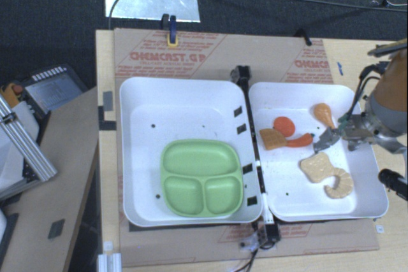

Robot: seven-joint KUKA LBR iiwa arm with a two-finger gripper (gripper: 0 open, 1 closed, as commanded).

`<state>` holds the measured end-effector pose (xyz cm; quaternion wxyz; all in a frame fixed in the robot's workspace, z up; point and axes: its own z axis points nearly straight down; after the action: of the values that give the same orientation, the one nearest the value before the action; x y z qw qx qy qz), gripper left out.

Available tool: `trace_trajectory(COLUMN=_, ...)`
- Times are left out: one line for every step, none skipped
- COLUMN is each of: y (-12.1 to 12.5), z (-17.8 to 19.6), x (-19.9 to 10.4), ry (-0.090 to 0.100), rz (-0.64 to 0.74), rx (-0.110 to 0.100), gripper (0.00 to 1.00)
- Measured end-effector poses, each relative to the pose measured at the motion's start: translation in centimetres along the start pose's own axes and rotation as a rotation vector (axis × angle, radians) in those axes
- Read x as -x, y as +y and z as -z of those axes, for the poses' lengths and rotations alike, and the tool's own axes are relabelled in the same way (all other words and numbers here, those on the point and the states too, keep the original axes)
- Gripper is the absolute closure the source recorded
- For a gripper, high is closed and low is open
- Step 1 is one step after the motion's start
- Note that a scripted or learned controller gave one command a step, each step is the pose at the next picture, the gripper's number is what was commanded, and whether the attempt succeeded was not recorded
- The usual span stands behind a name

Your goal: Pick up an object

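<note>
Now my gripper hangs low in the right white bin, its fingers slightly apart with nothing between them, just above the tan bread-shaped toy. Beside it lie a red pepper-shaped piece, an orange wedge, a red round toy and a curled tan shrimp-like piece. A green divided plastic tray sits in the left white bin.

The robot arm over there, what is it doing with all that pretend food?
The robot arm's gripper is down in the right bin, among toy food: a red chili, a tomato, a beige bread-like piece. It is trying to pick one up but holds nothing yet. The left bin has a green divided plate.
</note>
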<state>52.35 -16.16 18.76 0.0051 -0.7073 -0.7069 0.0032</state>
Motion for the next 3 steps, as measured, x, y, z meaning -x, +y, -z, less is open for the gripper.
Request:
trace_trajectory(y=0.3, z=0.7, x=0.0, ry=-0.002, rz=0.003, rx=0.012, gripper=0.0)
trace_trajectory(y=0.2, z=-4.9, x=0.9, ry=-0.002, rz=0.001, rx=0.01, gripper=0.0)
trace_trajectory(y=0.4, z=-10.0, x=0.9, ry=-0.001, rz=0.002, rx=0.012, gripper=0.0)
